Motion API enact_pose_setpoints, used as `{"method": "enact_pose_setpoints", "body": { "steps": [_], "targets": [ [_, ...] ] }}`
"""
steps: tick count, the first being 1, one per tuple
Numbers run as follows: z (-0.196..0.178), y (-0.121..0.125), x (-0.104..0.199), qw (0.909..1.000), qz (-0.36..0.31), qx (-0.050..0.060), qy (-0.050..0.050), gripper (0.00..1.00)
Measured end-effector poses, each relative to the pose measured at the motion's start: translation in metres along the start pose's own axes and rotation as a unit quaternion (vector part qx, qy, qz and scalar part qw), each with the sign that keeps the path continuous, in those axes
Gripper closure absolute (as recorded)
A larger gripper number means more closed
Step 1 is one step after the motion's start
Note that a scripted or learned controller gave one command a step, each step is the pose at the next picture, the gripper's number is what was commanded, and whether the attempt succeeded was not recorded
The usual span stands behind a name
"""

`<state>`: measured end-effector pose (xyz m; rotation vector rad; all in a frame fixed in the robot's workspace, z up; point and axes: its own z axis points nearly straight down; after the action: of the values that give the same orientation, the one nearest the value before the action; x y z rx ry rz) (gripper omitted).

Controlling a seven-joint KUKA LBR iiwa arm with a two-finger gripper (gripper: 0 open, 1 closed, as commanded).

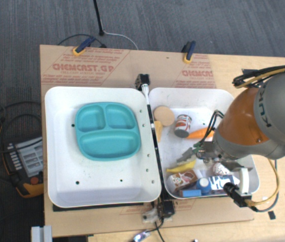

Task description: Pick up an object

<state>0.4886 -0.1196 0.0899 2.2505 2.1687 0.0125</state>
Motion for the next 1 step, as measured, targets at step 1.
{"method": "enact_pose_setpoints", "body": {
  "steps": [1],
  "targets": [
    [0.002,0.0851,0.0057,0.9991,0.042,0.003,0.001,0.0]
  ]
}}
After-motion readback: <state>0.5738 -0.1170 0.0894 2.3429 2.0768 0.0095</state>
